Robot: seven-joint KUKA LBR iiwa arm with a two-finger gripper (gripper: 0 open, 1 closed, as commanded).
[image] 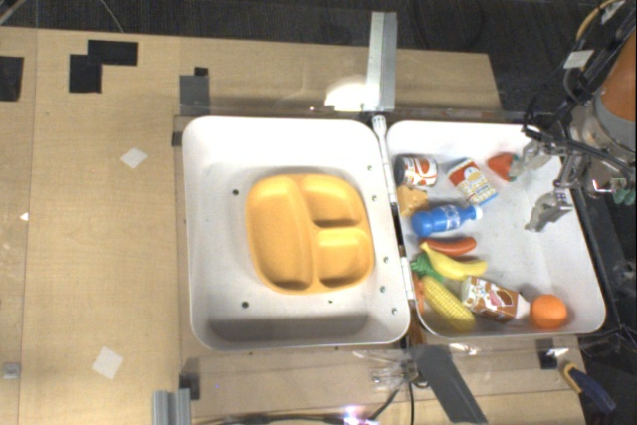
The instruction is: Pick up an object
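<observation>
The right white bin [577, 259] holds several toy foods. A blue bottle [445, 218] lies near its left wall, with a red-and-white can [420, 172] and a small packet [473, 181] behind it. A red piece [501, 166] lies near the back. A banana [456, 264], corn [445, 304], a brown carton [493, 299] and an orange [548, 312] lie at the front. My gripper [542, 184] hangs over the bin's right part, open, with only bare bin floor between its fingers. It is just right of the red piece and apart from it.
The left bin [214, 214] holds a yellow compartment tray [307, 229]. A metal post [382, 65] rises behind the wall between the bins. Cables and the arm crowd the right edge. Wooden bench [90, 244] stretches to the left.
</observation>
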